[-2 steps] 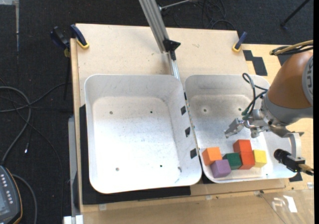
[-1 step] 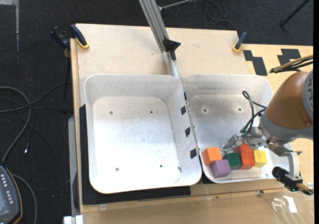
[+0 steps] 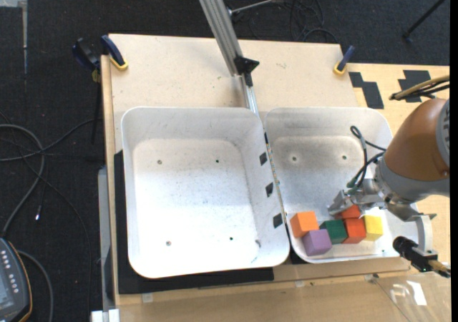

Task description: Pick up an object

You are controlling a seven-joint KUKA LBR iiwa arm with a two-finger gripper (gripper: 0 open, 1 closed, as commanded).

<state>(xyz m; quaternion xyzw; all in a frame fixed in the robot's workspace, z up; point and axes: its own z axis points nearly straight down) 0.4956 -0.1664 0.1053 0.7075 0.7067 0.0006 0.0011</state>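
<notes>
Single fixed camera, mounted above the bench (image 3: 215, 70), looking down at a slant, far enough back to fit both white bins: left bin (image 3: 136, 127), right bin (image 3: 372, 124). Dark floor shows beyond and left of the bench. Arm (image 3: 422, 149) enters from frame right.

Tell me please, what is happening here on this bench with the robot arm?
A grey and orange robot arm reaches in from the right over the right bin. Its end effector hangs low, just above a cluster of small blocks in that bin's near corner: an orange block, a purple block, a green block, a red block and a yellow block. It is nearest the red one. No block is lifted yet. The left bin sits beside it.
</notes>
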